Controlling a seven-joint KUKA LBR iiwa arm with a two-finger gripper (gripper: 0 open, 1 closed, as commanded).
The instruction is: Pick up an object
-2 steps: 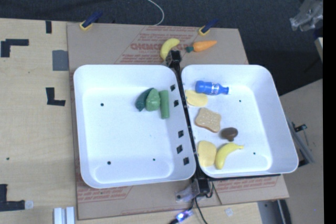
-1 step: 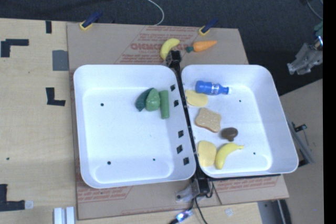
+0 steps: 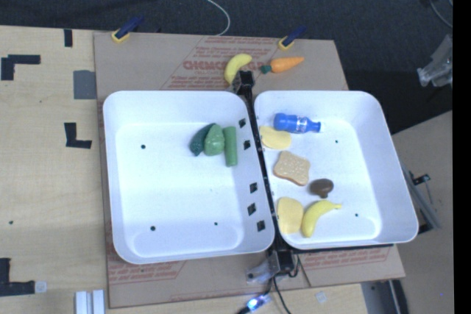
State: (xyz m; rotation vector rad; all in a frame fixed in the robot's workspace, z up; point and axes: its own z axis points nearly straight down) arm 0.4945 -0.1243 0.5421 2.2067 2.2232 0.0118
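We are at the selection step: nothing is picked. The blue bottle [image 3: 296, 123] lies nearest the right bin's [image 3: 383, 180] far wall; we cannot tell the claw's state.

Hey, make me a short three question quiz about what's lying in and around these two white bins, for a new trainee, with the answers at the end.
1. True or false: the blue plastic bottle lies in the right white bin.
2. Multiple choice: what sits in the left white bin? A) a slice of toy bread B) a cluster of green toy vegetables C) an orange toy carrot
3. Fill in: outside the bins, on the brown cardboard sheet behind them, a yellow toy banana lies beside an orange toy ____.

Key:
1. True.
2. B, the green toy vegetables; the tan toy bread slice is in the right bin.
3. Carrot.
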